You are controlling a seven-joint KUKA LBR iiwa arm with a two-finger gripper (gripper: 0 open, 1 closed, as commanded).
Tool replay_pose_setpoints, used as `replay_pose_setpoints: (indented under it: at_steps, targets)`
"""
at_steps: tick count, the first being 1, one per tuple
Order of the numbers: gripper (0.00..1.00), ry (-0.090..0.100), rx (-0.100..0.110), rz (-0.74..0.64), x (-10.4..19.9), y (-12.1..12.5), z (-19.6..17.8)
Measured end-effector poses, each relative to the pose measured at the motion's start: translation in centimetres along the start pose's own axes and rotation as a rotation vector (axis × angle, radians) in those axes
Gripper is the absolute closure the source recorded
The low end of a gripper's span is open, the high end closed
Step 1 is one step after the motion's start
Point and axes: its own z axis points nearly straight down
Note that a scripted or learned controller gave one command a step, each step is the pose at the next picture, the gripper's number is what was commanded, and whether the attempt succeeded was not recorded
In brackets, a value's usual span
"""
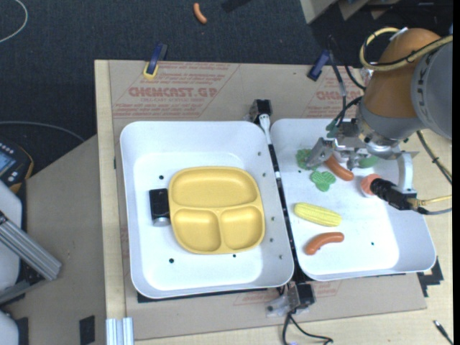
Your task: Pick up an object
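Note:
The right bin holds several toy foods. A yellow corn cob lies near its middle, with a reddish sausage just in front of it. Toward the back are a green leafy piece, an orange sausage and a small red-orange piece. My gripper hangs low over the back of this bin, open, its fingers spread to either side of the orange sausage. Nothing is clamped between them. The wrist hides part of the greenery behind it.
The left bin carries a yellow divided plate with a black block beside its left edge. A black connector and cable trail from the wrist over the right bin's right side. The bins' shared rim runs down the middle.

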Motion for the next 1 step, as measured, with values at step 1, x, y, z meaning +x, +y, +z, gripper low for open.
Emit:
replay_pose_setpoints:
  at_steps: [1]
  targets:
    - [0.0, 0.001, 0.002, 0.0, -0.05, -0.49, 6.36]
